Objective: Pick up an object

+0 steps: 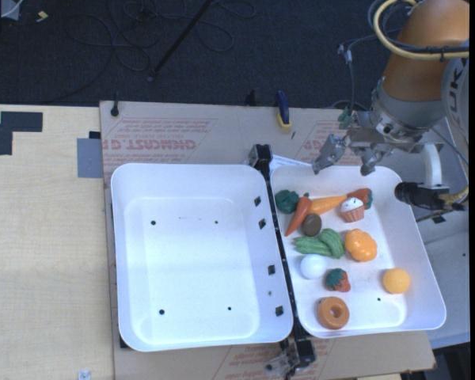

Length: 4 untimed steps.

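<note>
My gripper (pixel 349 157) hangs open above the far edge of the right bin (pixel 423 291), its two fingers spread with nothing between them. Below it in that bin lie several toy foods: a carrot (pixel 298 214), a second carrot (pixel 328 205), a broccoli piece (pixel 286 201), a cupcake (pixel 352 209), a brown kiwi (pixel 312 226), a green pea pod (pixel 321 245), an orange pepper (pixel 361 245), a white egg (pixel 312 267), a strawberry (pixel 337 279), an orange ball (pixel 396 280) and a donut (pixel 333 312).
The left bin (pixel 127 291) sits beside the right one, joined by a black clip strip (pixel 271 236). Both rest on a cardboard sheet (pixel 182 137). A blue clamp (pixel 283 109) stands at the cardboard's far edge. A black bracket (pixel 423 195) juts in at the right.
</note>
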Available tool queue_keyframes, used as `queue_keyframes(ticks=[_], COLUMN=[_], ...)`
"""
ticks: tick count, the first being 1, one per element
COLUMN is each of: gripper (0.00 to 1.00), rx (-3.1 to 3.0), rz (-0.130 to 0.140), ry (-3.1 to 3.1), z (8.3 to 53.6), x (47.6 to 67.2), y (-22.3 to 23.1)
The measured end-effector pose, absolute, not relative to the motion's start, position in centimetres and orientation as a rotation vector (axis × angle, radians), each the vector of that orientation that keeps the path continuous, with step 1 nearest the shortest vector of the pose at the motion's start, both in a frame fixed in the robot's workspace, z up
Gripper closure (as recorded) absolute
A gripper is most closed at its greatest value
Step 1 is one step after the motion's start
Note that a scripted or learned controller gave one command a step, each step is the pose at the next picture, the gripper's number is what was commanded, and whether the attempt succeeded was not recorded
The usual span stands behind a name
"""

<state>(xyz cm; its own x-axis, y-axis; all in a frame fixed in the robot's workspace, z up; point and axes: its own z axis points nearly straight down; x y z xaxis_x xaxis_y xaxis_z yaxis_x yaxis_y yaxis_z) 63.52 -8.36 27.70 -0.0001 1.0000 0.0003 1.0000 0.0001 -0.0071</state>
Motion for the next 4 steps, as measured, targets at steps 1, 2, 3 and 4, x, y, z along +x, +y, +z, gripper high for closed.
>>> queue_keyframes(ticks=[1, 2, 3, 4], gripper=[0.0, 0.0, 1.0, 1.0], rx=[-2.215, -2.217, -2.218, -2.217], rz=[0.013, 0.008, 0.02, 0.0], ry=[-2.214, -2.218, -2.205, -2.224], z=[7.8, 8.5, 9.2, 19.0], x=[64.1, 64.3, 64.1, 64.5], y=[-9.4, -8.1, -8.4, -2.9])
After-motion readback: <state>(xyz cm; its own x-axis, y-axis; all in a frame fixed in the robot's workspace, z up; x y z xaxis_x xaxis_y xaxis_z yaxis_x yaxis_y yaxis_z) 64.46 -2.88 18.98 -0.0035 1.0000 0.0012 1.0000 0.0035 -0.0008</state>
